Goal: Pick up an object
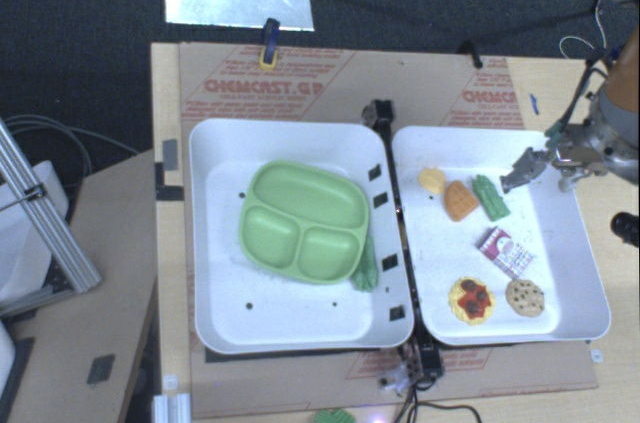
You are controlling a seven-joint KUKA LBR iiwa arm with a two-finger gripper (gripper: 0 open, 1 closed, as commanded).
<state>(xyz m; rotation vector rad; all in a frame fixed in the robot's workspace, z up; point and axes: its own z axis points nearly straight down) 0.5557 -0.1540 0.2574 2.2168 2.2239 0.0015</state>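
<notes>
The right bin (575, 241) holds several toy foods. A yellow piece (431, 180), an orange piece (460, 201) and a green pickle-like piece (490, 197) lie near its back. Nearer the front are a red-and-white packet (506, 252), a small pizza (471, 300) and a cookie (525, 297). My gripper (522, 173) hangs over the right bin's back right part, just right of the green piece, with its dark fingers pointing left and down. Nothing shows between them.
The left bin (215, 211) holds a green divided plate (303, 223) with a green item (366, 269) tucked at its right edge. Black clips line the divider between the bins. A yellow clamp (269, 44) sits at the bench's back edge.
</notes>
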